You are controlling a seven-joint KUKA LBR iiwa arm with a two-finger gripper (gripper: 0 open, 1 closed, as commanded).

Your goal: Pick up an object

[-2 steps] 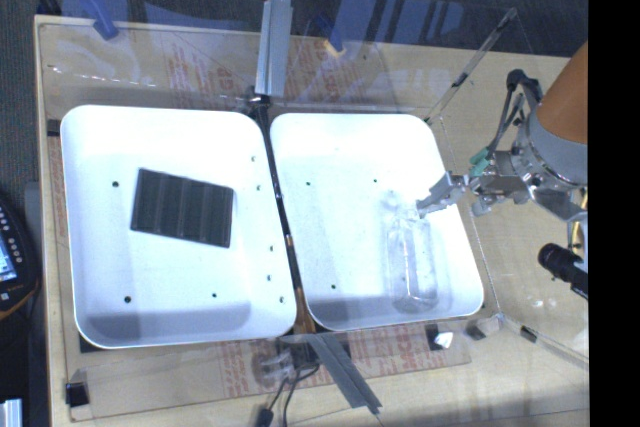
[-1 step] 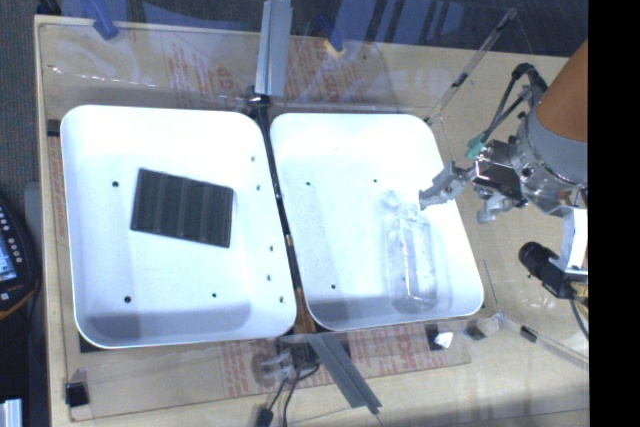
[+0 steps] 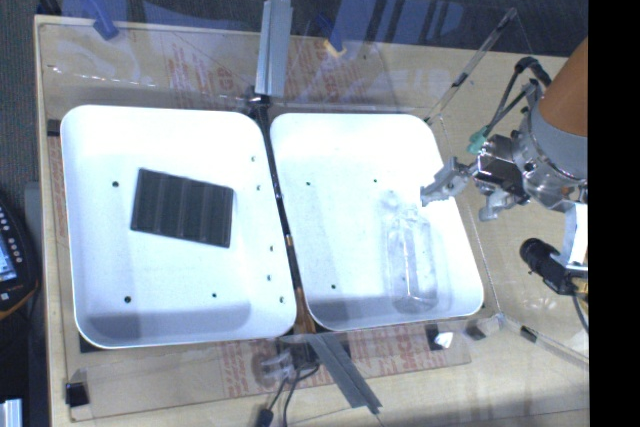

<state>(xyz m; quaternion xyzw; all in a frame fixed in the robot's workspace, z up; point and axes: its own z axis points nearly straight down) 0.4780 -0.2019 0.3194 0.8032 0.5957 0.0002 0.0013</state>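
Gripper (image 3: pixel 447 183) just above-right of clear bottle (image 3: pixel 408 255).

The bench (image 3: pixel 90 45) is a pale wooden top, and directly on it sit two shallow white bins side by side: the left bin (image 3: pixel 80 295) and the right bin (image 3: pixel 345 140), their inner edges meeting along a dark seam. Behind that seam a grey metal bar (image 3: pixel 272 43) stands up from the bench, and in front of the seam a second grey bar (image 3: pixel 345 377) lies slantwise. A clear panel (image 3: pixel 180 45) runs along the bench behind the left bin.
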